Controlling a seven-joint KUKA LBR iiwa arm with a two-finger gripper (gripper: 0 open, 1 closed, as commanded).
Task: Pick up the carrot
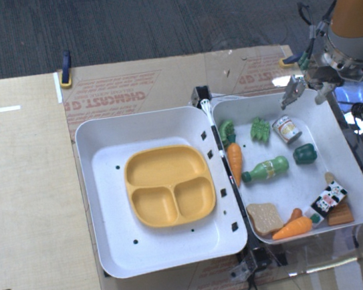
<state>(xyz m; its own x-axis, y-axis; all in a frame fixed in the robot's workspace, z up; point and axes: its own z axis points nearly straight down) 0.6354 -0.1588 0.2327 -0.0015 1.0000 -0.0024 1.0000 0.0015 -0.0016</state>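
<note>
Two carrots lie in the right bin (pixel 348 150). One carrot (pixel 235 160) rests lengthwise against the bin's left wall, leafy end toward the back. A second carrot (pixel 292 228) lies near the front wall, beside a bread slice (pixel 265 217). My gripper (pixel 307 92) hangs over the bin's back right corner, well away from both carrots. Its fingers are spread open and nothing sits between them.
The right bin also holds a small can (pixel 287 129), a green bottle (pixel 266 170), a green pepper (pixel 304 153), two leafy green pieces (pixel 259 129), a cow-patterned carton (pixel 328 200) and a brown block (pixel 341 216). A yellow divided plate (pixel 170 184) sits in the left bin (pixel 94 187).
</note>
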